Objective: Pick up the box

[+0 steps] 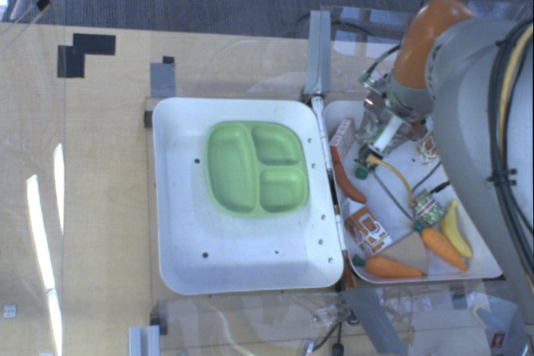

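In the right bin [492,269] a brown and white box [368,230] lies flat near the front left. A smaller red and white carton [342,132] lies at the bin's back left corner. My gripper [375,136] hangs over the back of this bin, just right of the small carton and well behind the brown box. The view shows nothing held in it. The arm's grey body covers the bin's right side.
A red sausage-like piece [345,178], two carrots [392,268] [442,249], a banana [457,231] and a small green packet [427,210] share the right bin. The left bin [179,263] holds a green divided plate [255,167].
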Available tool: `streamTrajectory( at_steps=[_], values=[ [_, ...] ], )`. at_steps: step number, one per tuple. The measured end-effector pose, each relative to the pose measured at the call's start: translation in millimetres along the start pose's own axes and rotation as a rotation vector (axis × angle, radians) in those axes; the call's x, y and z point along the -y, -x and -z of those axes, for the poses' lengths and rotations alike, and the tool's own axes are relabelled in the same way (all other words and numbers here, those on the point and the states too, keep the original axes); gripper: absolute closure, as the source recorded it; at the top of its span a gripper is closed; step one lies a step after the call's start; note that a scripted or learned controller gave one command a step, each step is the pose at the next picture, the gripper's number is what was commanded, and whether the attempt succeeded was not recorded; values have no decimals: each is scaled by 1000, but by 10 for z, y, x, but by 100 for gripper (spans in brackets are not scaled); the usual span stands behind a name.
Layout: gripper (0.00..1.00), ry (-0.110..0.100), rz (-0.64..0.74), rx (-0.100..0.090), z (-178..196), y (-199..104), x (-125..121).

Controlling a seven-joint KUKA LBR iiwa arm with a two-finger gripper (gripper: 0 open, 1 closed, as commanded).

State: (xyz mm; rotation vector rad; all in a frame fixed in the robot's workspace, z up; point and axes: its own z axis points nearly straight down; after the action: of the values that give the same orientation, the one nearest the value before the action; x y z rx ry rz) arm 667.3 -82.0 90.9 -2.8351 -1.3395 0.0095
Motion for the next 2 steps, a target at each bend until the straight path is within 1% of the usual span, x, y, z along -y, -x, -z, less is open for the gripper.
streamTrajectory(
  at_steps=[1, 2],
  values=[
    [100, 9, -545, -9, 957, -76, 111],
    [100, 11, -535, -12, 1072, -101, 115]
  ],
)
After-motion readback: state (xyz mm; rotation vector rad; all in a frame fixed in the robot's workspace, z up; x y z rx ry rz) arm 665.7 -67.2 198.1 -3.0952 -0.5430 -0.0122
